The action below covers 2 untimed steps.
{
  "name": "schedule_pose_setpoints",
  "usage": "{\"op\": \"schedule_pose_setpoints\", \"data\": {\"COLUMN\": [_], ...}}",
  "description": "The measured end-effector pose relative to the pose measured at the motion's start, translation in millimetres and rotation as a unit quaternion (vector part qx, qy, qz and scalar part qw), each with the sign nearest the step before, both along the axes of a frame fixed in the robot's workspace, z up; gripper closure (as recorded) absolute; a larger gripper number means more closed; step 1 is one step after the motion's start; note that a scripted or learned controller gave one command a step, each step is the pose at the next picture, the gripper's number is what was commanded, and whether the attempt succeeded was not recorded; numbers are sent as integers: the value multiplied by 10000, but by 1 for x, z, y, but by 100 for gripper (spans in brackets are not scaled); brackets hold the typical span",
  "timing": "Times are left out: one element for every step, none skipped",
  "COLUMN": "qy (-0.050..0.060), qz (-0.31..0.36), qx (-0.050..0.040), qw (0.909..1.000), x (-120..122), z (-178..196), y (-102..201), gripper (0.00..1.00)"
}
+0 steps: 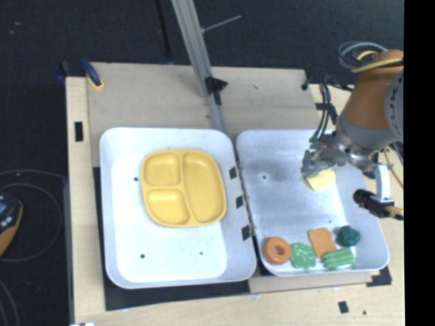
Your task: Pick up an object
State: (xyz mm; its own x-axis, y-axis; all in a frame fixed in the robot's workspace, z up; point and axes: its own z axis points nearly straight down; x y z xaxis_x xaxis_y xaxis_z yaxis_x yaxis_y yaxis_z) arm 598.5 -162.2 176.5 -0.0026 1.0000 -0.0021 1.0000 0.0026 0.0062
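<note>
My claw (pixel 318 167) hangs over the right bin (pixel 272 202), near its far right side. A pale yellow block (pixel 321 180) sits right under my claw tip — it looks like it is touching my claw, maybe pinched there, but I cannot tell if my claw is clenched or loose on it from up here. I also cannot tell if the block is off the bin floor.

The block is small and chunky, soft yellow, with flat sides. It sits in the upper right part of the right bin, well apart from the other toys.

There is lots of bare white floor in the middle and left of this bin. The near edge is crowded — an orange ring (pixel 276 250), a light green lumpy toy (pixel 302 257), an orange-brown square piece (pixel 321 241), a green long piece (pixel 338 257) and a dark green round toy (pixel 349 236) all sit close together along the bottom rim.

The left bin (pixel 122 250) holds a yellow tray (pixel 183 187) with three parts. It sits in the far half of that bin, with bare floor nearer the front.

The two bins touch side by side down the middle.
</note>
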Motion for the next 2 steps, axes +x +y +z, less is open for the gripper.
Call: {"op": "schedule_pose_setpoints", "data": {"qy": [5,20], "qz": [-1,21], "qx": [3,18], "qw": [10000,10000], "x": [1,-7], "z": [30,45], "y": [-2,46], "gripper": [100,100]}}
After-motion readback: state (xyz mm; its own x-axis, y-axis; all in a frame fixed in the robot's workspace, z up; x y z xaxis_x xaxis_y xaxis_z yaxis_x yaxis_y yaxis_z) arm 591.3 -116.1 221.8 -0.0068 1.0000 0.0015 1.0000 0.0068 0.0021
